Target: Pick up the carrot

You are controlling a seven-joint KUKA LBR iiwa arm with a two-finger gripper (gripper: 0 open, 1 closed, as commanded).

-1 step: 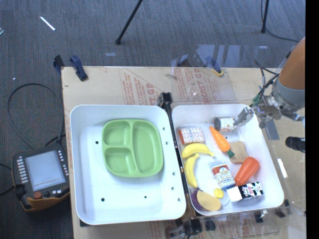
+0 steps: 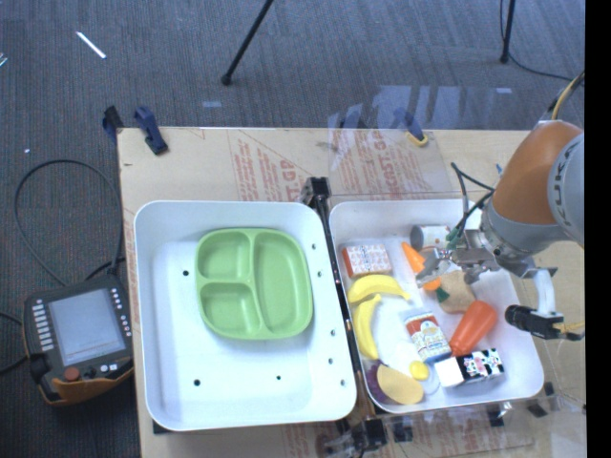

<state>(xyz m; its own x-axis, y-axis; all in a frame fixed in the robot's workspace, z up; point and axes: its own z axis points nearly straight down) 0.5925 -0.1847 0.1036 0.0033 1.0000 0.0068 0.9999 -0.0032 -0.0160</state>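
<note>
The carrot (image 2: 473, 325), a tapered orange piece, lies at a slant in the right part of the right bin (image 2: 531, 370). My gripper (image 2: 445, 260) hangs low over the bin's upper middle, up and to the left of the carrot and apart from it. A smaller orange piece (image 2: 412, 256) lies just to the gripper's left, and an orange bit (image 2: 431, 282) shows right under it. I see nothing lifted clear of the bin.
Two bananas (image 2: 368, 303), a red-and-white box (image 2: 368, 257), a labelled bottle (image 2: 426, 337), a black-and-white carton (image 2: 477, 365), a tan lump (image 2: 458, 297) and a purple-and-yellow piece (image 2: 399, 385) crowd the right bin. A green divided plate (image 2: 255, 282) sits in the left bin (image 2: 162, 351).
</note>
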